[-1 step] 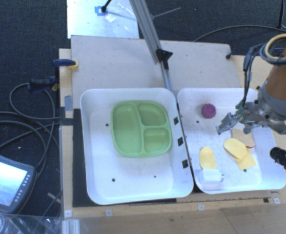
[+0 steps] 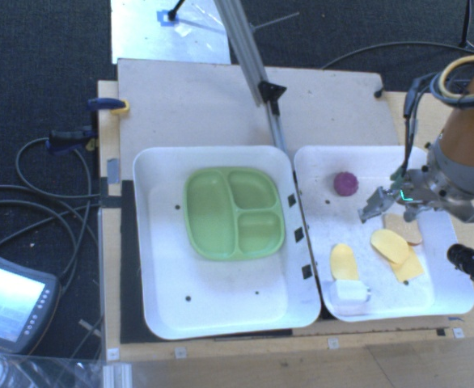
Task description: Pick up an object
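Nearest the lower edge of the camera view, at the front of the right shallow white bin (image 2: 463,301), a small white block (image 2: 350,290) lies close to the front wall. Just behind it, and touching or nearly touching it, a pale yellow oval piece (image 2: 343,259) rests on the bin floor. To the right, 2 more yellow flat pieces overlap: a larger yellow oval slice (image 2: 389,245) lies partly over a smaller orange-yellow piece (image 2: 410,267). A tan, bread-coloured flat piece (image 2: 411,233) shows just behind them, partly under the gripper.

Above these pieces the grey two-finger gripper (image 2: 374,210) hangs over the middle of the right bin, with a small green light on its body. Whether its jaws are spread or closed I cannot tell, and nothing can be seen between them. The grey arm with its orange band (image 2: 471,128) comes in from the right.

Farther back and to the left of the gripper, a small round purple ball (image 2: 346,183) sits alone on the bin floor, apart from the gripper.

Across the divider, the left shallow white bin (image 2: 160,297) holds a light green plastic plate with 3 compartments (image 2: 234,213), lying flat near its centre.

Behind both bins, a pale board (image 2: 188,103) covers the bench, and a slanted metal pole (image 2: 245,43) crosses it.
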You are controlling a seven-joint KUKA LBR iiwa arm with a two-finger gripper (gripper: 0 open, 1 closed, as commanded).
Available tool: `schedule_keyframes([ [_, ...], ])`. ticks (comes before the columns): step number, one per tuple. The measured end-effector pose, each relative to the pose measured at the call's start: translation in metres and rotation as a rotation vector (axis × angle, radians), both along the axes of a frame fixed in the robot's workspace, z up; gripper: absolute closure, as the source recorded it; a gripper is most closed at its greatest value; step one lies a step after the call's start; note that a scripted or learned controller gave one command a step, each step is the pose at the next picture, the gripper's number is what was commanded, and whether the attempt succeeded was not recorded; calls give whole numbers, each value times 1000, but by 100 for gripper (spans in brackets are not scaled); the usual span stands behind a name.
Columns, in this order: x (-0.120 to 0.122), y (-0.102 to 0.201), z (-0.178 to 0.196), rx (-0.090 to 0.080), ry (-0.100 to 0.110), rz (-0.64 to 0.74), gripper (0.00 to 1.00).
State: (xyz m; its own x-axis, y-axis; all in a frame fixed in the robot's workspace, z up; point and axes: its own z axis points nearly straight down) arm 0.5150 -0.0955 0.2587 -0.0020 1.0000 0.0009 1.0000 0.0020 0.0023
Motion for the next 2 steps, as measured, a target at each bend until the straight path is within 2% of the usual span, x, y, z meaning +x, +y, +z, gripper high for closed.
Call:
schedule_keyframes([
  [2, 5, 5, -87, 0, 6, -2, 0],
])
